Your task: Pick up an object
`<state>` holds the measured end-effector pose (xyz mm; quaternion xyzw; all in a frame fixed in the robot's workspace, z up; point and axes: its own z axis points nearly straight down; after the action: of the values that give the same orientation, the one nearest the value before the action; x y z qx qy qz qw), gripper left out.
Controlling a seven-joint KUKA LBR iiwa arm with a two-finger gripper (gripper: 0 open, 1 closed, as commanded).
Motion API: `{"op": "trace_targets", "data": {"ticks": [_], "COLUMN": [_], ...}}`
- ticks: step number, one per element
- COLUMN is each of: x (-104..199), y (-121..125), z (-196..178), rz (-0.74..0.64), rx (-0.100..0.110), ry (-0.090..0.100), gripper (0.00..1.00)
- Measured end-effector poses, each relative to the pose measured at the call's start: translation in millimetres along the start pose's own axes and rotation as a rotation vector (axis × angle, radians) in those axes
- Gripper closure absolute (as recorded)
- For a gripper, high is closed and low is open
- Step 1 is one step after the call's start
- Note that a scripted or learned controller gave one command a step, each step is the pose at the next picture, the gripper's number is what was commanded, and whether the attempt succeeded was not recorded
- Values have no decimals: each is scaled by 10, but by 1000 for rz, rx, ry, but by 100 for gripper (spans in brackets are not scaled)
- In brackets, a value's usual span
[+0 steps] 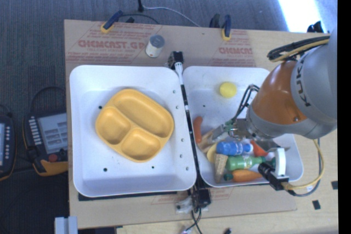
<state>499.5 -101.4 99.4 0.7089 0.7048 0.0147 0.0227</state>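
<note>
My gripper [231, 130] hangs low over the middle of the right bin [208, 76], just above a heap of toys. Right below it lies a blue bottle [232, 148], with a green bottle [244, 163] and an orange carrot [246, 175] in front of that. A tan cone [219, 164] stands at the heap's left end. Another orange piece [197, 127] lies by the bin's left wall. A yellow ball [227, 89] sits alone at the back of the bin. The arm's grey and orange wrist [279, 101] hides the bin's right part.
The left bin [88, 172] holds a yellow divided plate [135, 124]. A small grey and white cap [155, 45] and two clamps sit on the board behind the bins. A black cable [182, 90] runs along the ridge between the bins.
</note>
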Motion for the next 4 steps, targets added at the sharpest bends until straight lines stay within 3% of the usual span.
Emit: {"op": "trace_targets", "data": {"ticks": [1, 2, 3, 4], "x": [6, 20, 24, 7], "y": [90, -1, -3, 39], "z": [5, -1, -1, 3], "rz": [0, 2, 1, 1], "rx": [23, 0, -1, 13], "ry": [2, -4, -4, 1], "gripper": [0, 0, 0, 0]}}
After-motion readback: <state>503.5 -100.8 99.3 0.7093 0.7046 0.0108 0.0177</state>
